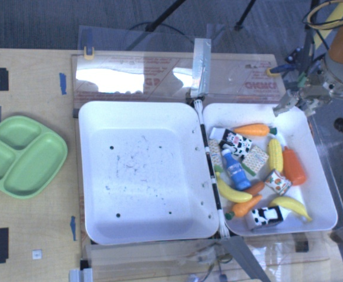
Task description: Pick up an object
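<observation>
The right bin [321,184] holds a pile of toy food. In it lie an orange carrot [252,130], a cow-patterned box [235,144], a blue bottle [237,174], a yellow corn cob [275,155], an orange-red pepper [293,165], two bananas [233,193] [293,205] and a cow-patterned carton [266,216]. My gripper [293,101] hangs over the bin's far right corner, above and behind the pile, touching none of the objects. Nothing shows between its fingers.
The left bin [142,169] lies beside the right one, with a ridge between them. A green divided plate [22,156] rests on the bench at far left. A clear plastic panel [177,72] stands behind the bins. Cables and a yellow hose [327,10] trail by the arm.
</observation>
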Controlling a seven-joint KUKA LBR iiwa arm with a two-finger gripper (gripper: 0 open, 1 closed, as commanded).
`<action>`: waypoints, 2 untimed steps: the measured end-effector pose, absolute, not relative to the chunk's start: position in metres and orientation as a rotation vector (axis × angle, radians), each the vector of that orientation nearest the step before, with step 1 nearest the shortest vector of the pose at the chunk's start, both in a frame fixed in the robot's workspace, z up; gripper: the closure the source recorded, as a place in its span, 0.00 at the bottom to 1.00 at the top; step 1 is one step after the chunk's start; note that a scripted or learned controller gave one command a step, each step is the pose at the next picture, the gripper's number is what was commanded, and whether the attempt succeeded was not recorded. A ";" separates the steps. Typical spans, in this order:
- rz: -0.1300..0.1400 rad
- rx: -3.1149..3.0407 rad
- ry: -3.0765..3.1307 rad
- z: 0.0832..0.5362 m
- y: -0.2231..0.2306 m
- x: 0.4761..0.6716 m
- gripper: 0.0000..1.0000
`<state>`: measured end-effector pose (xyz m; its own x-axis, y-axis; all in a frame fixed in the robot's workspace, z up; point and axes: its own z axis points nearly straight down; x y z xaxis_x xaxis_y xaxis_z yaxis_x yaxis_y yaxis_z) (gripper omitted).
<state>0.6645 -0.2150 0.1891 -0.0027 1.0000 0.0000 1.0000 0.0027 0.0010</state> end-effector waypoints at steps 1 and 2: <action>0.002 1.782 2.585 0.111 -0.205 0.621 0.00; 0.016 1.451 2.765 0.097 -0.221 0.608 0.00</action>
<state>0.6082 -0.2212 0.0967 -0.5680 0.8229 -0.0124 0.8227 0.5681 0.0180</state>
